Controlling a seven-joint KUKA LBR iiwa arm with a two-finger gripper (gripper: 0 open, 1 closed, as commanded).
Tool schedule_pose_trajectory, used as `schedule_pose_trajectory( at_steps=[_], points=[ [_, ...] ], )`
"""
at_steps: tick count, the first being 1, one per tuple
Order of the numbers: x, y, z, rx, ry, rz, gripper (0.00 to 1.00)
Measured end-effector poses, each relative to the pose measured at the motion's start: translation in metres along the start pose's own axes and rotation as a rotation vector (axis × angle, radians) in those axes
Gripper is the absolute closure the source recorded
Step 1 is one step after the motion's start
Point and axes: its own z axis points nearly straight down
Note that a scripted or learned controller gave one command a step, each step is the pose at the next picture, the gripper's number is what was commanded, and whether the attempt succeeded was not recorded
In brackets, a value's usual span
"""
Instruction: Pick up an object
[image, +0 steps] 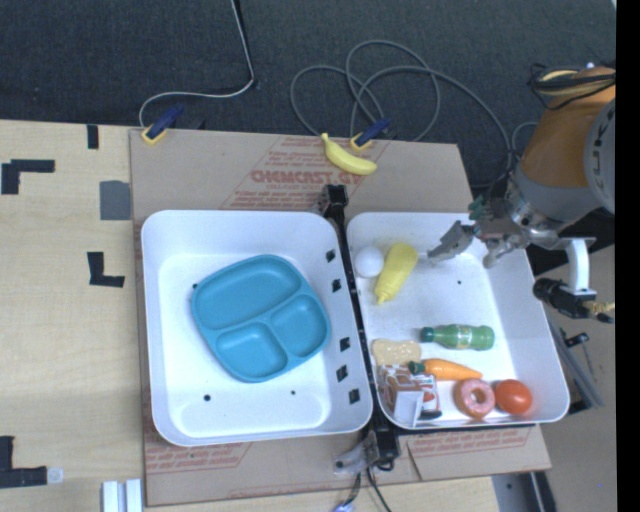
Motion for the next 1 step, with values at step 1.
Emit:
schedule_pose_trajectory(
  at_steps=[1],
  points=[
    [0.0668,0.0661,0.064,0.002,0.001,-0.001,0.0]
  ],
)
